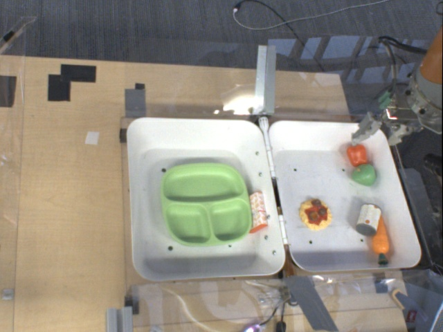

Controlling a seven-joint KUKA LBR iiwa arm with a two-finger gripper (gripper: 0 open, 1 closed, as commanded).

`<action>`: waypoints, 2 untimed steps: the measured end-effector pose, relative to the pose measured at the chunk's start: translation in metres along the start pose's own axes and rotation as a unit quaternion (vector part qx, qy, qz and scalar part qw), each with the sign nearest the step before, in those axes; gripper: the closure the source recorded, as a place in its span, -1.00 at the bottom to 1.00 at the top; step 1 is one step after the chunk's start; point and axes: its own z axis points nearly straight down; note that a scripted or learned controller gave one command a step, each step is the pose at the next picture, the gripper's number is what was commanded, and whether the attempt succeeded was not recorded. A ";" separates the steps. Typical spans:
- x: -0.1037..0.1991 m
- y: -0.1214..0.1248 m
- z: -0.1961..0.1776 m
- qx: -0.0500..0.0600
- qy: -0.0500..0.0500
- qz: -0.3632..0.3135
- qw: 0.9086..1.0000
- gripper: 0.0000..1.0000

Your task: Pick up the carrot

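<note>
- The gripper (365, 128) sits at the far right of the scene, over the far right corner of the right bin (325, 159), with the arm (422, 95) coming in from the right edge.
- Its tip hangs just beyond a red tomato-like toy (357, 155); whether it grasps anything or hangs released cannot be told at this size, and nothing is seen between its tips.
- The carrot (381, 241) lies in the near right corner of the same bin, close to the right wall, its long axis running far to near.
- A small grey-white can-like object (368, 218) lies just beside the carrot's far end, possibly touching it.
- A green rounded toy (364, 176) sits near the red one, and a small pizza-like disc (315, 214) lies toward the middle of the bin.
- The left bin (142, 185) holds a green divided plate (205, 203) and a small wrapped packet (258, 210) against its right wall.
- The step in hand appears to be the approach: the carrot is untouched and the gripper is well apart from it.
- The next move calls for travelling toward the near side along the right wall, then coming down across the carrot's width, clear of the can and the bin wall.
</note>
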 end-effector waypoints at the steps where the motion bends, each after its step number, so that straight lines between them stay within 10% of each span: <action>1: 0.022 -0.016 0.155 0.000 0.000 -0.182 0.983 -1.00; 2: 0.051 -0.054 0.164 -0.005 -0.001 0.012 1.000 -1.00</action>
